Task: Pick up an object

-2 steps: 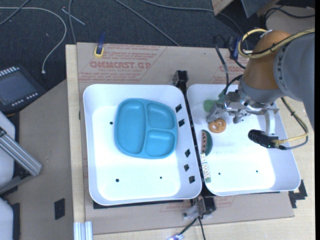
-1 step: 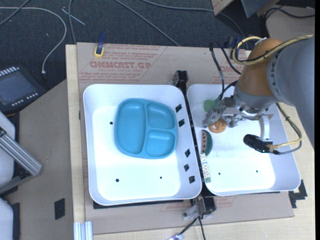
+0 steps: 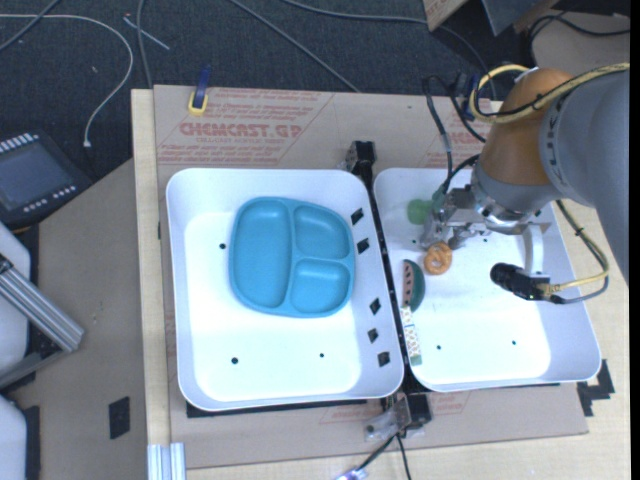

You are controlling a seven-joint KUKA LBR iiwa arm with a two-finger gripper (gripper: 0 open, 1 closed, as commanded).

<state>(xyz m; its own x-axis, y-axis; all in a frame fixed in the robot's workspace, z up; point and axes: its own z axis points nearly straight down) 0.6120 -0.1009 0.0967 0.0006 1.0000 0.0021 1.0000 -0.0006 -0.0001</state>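
Over the right bin (image 3: pixel 520 353), arm reaching in from the right, end effector (image 3: pixel 447 230) lowered close to the bin floor near its far-left part. Just below and slightly left of the fingertips in the camera view, a small round orange-brown object (image 3: pixel 437 259), seemingly touching or nearly touching them, not visibly between them. No telling whether the fingers are spread or pressed together; too small and cluttered to read. Roundish, so no long axis to align with. Further left and nearer, a dark slice-shaped piece (image 3: pixel 412 283) beside the bin's left wall, long axis running near to far. Just left of the end effector, a small green object (image 3: pixel 418 210). Left bin (image 3: pixel 200 348) holding a blue divided plate (image 3: pixel 291 257). Likely target: the orange object, needing only a short shift toward the near side.
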